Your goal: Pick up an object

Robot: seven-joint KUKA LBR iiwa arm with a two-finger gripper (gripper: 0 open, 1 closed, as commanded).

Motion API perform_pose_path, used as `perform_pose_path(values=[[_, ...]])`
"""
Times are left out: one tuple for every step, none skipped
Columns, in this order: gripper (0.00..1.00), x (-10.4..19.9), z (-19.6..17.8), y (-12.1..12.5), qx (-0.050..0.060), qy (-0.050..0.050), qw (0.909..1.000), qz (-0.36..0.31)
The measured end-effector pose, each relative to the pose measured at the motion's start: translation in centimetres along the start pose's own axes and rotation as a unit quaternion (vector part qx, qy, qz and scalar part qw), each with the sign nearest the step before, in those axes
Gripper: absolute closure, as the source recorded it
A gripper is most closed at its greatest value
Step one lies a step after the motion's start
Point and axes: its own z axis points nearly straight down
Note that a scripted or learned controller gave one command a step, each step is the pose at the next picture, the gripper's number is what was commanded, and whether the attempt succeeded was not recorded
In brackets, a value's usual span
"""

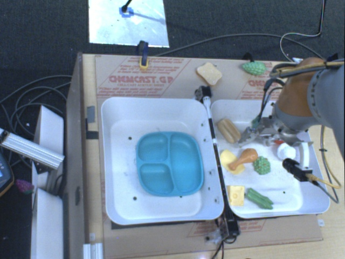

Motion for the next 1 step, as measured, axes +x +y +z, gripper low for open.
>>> perform_pose_path(values=[[0.00,-2.98,-4.87,4.86,-0.002,-0.001,1.0000,-0.001]])
